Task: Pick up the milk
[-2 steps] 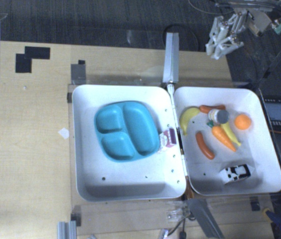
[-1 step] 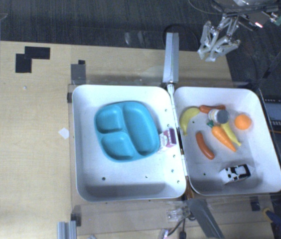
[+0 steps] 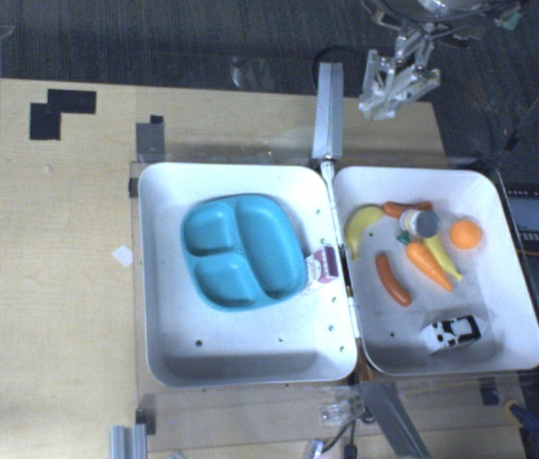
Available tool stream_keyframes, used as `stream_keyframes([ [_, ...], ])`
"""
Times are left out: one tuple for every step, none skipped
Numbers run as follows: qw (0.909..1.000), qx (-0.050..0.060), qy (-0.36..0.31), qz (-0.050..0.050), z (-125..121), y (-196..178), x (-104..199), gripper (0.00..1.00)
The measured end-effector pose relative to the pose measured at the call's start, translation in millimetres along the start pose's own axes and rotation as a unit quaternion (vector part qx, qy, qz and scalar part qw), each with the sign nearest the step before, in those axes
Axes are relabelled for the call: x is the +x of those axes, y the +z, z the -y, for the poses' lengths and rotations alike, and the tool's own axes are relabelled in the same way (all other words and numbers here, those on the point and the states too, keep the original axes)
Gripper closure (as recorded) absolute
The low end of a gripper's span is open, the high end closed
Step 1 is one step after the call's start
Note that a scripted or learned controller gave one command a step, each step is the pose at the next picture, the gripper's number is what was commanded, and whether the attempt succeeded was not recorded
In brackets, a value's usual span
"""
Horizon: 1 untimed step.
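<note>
The two-finger gripper (image 3: 396, 86) hung above the far edge of the wooden desk (image 3: 59, 285), beyond the rear rim of the right-hand shallow white bin (image 3: 528, 285), clear of all contents; that stand-off position probably served to keep both bins unobstructed from above. Whether the jaws stood wide or narrow could not be told at this angle, and nothing was visible between them. The small black-and-white milk carton (image 3: 455, 332) lay on its side in the near part of the right bin, well apart from the gripper and separate from the other items, which should leave room for a descent from above. Farther back in that bin a cluster lay packed together: a yellow banana (image 3: 362, 228), two red sausages (one (image 3: 393, 279) lying apart, nearer the carton), an orange carrot (image 3: 427, 264), a round orange fruit (image 3: 466, 234) and a small grey-capped object (image 3: 421, 224). The left-hand bin (image 3: 155, 342) carried a blue three-compartment plastic plate (image 3: 243, 250), with a small pink-and-white packet (image 3: 325, 265) wedged against the dividing rim. The pickup had not begun.
</note>
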<state>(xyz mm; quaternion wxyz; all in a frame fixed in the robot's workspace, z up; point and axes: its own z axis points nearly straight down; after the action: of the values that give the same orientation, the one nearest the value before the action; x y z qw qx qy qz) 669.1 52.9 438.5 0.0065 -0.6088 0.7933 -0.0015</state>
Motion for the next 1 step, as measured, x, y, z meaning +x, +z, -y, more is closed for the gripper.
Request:
stream_keyframes([
  [0.9874, 0.000, -0.158, 0.000, 10.3, -0.2, 37.4, 1.00],
])
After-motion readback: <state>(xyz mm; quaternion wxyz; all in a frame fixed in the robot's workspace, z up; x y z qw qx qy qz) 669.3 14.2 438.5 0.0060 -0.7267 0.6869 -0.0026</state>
